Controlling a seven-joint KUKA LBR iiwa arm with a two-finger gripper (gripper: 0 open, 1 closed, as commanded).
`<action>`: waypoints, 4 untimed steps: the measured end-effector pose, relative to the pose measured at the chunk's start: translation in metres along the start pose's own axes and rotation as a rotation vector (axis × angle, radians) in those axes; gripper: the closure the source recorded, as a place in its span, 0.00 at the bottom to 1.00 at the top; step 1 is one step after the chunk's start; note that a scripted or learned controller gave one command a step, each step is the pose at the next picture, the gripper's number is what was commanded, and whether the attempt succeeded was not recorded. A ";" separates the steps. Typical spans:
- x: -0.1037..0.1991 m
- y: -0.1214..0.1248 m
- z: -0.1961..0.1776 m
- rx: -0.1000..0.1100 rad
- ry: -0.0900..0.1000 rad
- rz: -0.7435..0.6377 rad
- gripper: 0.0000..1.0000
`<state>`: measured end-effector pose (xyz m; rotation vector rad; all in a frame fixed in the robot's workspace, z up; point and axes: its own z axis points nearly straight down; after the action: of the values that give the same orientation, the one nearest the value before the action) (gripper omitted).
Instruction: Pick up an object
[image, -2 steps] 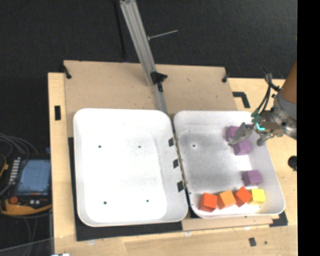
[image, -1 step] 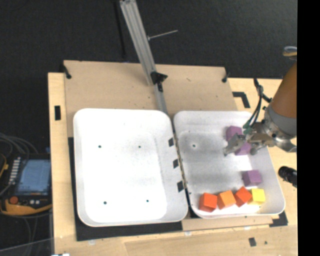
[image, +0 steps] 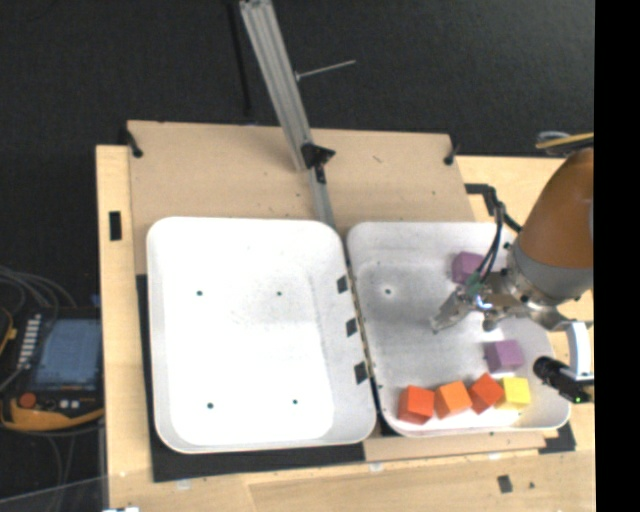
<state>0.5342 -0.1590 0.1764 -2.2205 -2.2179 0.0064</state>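
- While the arm (image: 560, 235) reaches in, the gripper (image: 462, 310) hangs over the right bin (image: 400, 270), fingers spread, nothing between them.
- Purple blocks (image: 466, 265) (image: 504, 354) sit nearby; orange cubes (image: 452, 397) and a yellow one (image: 516, 390) line the front wall.

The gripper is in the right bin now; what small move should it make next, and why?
Probably a short move toward the purple block just below the gripper, then down. The gripper hangs over bare bin floor in the right bin with nothing seen between its fingers, and that block lies apart from the others.

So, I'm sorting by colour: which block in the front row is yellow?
The yellow block, at the row's right end beside three orange ones.
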 end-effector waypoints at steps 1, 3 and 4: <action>0.004 0.008 0.051 -0.001 0.000 0.004 0.00; 0.011 0.012 -0.012 -0.012 -0.001 -0.004 1.00; 0.009 0.013 -0.058 -0.013 -0.002 -0.004 1.00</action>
<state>0.5475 -0.1499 0.2346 -2.2227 -2.2299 -0.0056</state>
